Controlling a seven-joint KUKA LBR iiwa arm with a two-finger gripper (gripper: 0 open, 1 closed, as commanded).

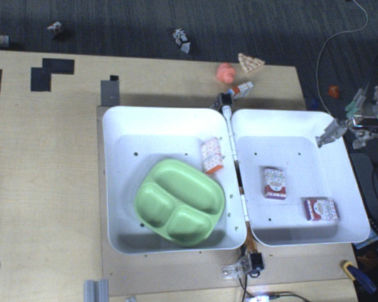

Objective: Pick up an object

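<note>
Where the frame cuts it off, the end effector point(332, 135) is too blurred to tell its state.

Green divided tray point(179, 201) lower centre-left; small carton point(211, 155) just above-right of it; two red-white cartons point(274, 183) point(319, 209) lie flat centre-right & lower right.

Count, camera view:
- White bins: 2, left bin point(113, 168), right bin point(353, 187).
- Green divided plate point(179, 200): 1, in left bin.
- Small red-and-white packets: 3. One point(211, 155) in left bin; two in right bin point(274, 183) point(319, 209).
- Pink ball point(225, 73): 1, on bench beyond the bins.
</note>
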